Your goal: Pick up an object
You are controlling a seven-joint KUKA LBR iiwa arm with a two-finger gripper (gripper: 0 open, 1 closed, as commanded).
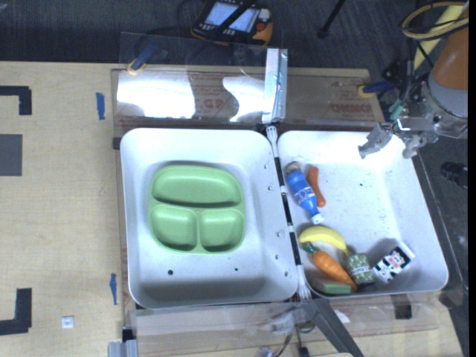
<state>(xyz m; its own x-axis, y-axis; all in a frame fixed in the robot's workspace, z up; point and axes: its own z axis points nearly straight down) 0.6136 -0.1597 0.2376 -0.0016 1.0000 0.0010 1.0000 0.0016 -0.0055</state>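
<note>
Objects [327, 255] cluster at lower centre of my frame, well down-left of the gripper [388, 141] (fingers spread, holding nothing) at upper right; bottle's [303, 192] long axis near-vertical.

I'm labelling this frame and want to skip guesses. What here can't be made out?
- Arm: cut off by the camera view's right edge beyond the gripper.
- Green block: mostly hidden under the carrot.
- Small black-and-white object: too small to identify.
- Banana: its lower end lies behind the carrot.

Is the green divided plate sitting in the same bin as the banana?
No, the green plate lies in the left bin; the banana is in the right bin.
</note>
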